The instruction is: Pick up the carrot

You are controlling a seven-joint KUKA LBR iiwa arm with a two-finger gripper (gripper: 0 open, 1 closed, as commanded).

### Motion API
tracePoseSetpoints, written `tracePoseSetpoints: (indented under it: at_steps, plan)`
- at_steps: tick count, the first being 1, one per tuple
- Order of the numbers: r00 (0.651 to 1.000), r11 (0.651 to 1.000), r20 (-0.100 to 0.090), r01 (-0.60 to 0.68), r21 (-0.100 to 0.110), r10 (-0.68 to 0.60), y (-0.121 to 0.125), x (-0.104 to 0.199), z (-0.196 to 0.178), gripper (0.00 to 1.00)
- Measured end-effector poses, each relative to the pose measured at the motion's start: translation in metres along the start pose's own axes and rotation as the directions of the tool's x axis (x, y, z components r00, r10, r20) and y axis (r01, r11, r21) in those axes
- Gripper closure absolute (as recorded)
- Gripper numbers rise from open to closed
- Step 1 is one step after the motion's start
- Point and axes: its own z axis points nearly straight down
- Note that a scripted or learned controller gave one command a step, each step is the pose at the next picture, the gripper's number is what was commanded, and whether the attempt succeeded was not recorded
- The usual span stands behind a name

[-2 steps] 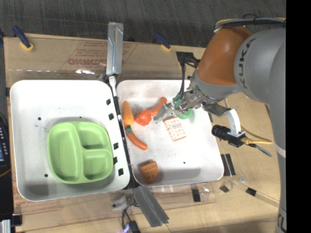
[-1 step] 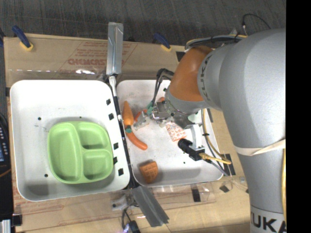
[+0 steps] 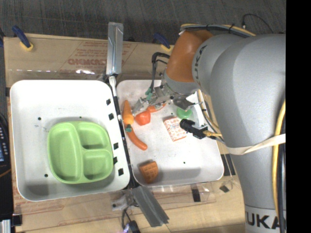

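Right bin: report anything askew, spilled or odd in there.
Nothing looks spilled or damaged. In the right bin the carrot lies hard against the left wall, with a second orange piece below it. The tool sits over the red piece, beside the carrot.

Bench [image 3: 58,57] bearing two white bins [image 3: 29,96]

- arm base [image 3: 265,212] has "UKA" in dark letters at the bottom right, rest of the KUKA logo is cut off
- cardboard sheet [image 3: 73,57] behind the bins has faint red print, too washed out to read
- small packet [image 3: 174,129] has red printing, too tiny to make out
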Motion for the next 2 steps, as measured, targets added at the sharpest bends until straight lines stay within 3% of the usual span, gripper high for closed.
tracePoseSetpoints:
  at_steps: [1,2]
  plan:
    - [0.99,0.99,-0.004,0.142,-0.005,-0.142,-0.114,0.018,-0.017,0.0]
    - [0.923,0.923,0.0,0.386,-0.007,-0.386,-0.055,-0.02,0.021,0.0]
